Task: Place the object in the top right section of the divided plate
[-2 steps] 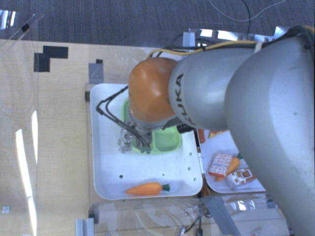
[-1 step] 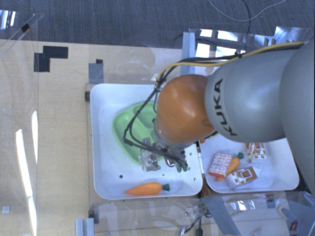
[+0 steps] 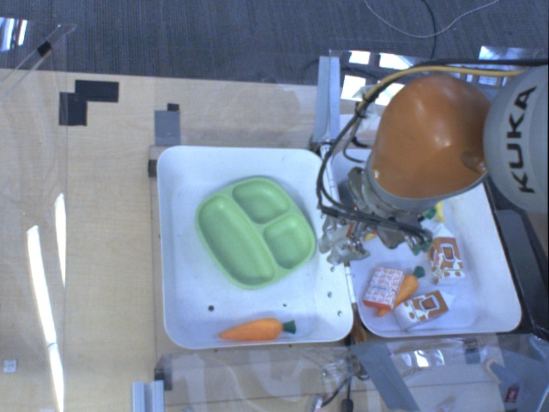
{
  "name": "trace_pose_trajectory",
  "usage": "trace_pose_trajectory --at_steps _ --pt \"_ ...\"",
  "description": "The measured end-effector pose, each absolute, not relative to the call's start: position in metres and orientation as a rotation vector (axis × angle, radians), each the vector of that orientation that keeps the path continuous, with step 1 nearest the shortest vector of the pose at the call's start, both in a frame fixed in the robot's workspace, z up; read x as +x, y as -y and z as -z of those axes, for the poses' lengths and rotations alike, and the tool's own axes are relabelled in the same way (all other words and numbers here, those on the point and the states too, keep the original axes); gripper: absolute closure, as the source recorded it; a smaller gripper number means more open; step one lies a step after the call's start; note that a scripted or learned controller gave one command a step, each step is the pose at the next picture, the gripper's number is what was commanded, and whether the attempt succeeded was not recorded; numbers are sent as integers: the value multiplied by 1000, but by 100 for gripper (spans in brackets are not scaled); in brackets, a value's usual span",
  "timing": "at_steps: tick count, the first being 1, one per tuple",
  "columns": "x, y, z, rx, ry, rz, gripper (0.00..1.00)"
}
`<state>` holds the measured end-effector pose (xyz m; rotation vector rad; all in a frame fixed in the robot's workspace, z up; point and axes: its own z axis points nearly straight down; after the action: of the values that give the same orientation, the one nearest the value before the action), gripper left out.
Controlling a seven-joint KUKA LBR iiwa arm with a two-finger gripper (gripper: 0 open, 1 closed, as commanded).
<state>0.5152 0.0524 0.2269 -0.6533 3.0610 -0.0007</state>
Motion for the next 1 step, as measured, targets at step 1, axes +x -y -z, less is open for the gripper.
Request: trace_pose_trajectory --at_steps 1 --pt "513 -86 -231 -1176 -2902 -1 100"
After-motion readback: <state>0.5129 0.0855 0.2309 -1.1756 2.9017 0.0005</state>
